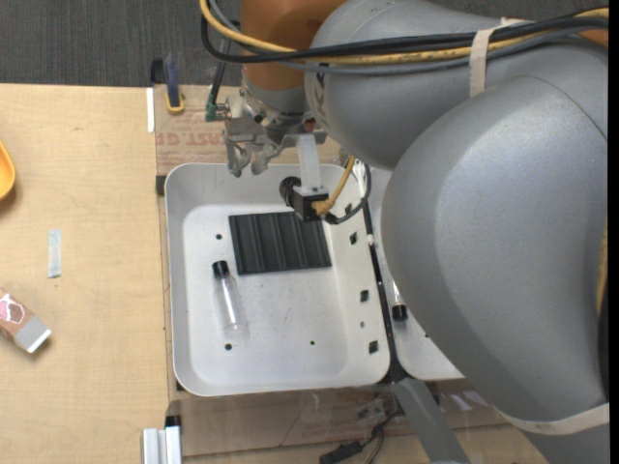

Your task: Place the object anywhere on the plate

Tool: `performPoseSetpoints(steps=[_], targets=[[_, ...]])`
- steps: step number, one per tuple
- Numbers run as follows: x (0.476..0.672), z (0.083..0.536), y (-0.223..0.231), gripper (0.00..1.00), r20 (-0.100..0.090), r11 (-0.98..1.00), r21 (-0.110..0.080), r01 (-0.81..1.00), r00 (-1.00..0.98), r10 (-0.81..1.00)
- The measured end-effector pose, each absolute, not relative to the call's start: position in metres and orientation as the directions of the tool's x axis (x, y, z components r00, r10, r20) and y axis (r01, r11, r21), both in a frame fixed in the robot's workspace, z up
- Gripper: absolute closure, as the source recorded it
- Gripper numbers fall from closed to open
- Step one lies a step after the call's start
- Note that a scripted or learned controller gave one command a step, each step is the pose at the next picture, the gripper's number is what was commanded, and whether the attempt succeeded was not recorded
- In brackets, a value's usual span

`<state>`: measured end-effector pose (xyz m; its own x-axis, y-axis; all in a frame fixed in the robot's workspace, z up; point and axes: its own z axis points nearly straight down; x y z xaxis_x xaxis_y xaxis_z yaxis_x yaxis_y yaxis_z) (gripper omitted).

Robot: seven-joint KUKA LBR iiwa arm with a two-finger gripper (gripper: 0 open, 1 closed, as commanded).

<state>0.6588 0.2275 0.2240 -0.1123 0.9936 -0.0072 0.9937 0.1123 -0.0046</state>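
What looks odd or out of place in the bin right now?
The clear tube lies on its side on the bin floor, off the ridged black plate. The gripper is over the bin's far rim, away from the tube.

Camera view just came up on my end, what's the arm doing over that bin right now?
The gripper hangs over the far rim of the left white bin, with nothing between its fingers. In the bin lie a black ribbed plate and, just left of it and a little nearer the camera, a clear tube with a black cap. The tube lies on the bin floor, off the plate, so the placing is not yet done.
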Motion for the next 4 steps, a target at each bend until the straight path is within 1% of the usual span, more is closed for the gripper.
performPoseSetpoints(steps=[1, 2, 3, 4], targets=[[0.61, 0.188, 0.223, 1.0, -0.001, 0.463, -0.003, 0.886, -0.463, 0.886], [0.592, 0.092, 0.219, 1.0, -0.001, 0.318, -0.002, 0.948, -0.318, 0.948], [0.591, 0.092, 0.224, 0.0, 0.004, 0.323, -0.001, 0.946, -0.323, 0.946], [0.657, 0.092, 0.21, 0.0, 0.008, 0.729, -0.011, 0.685, -0.729, 0.685]])
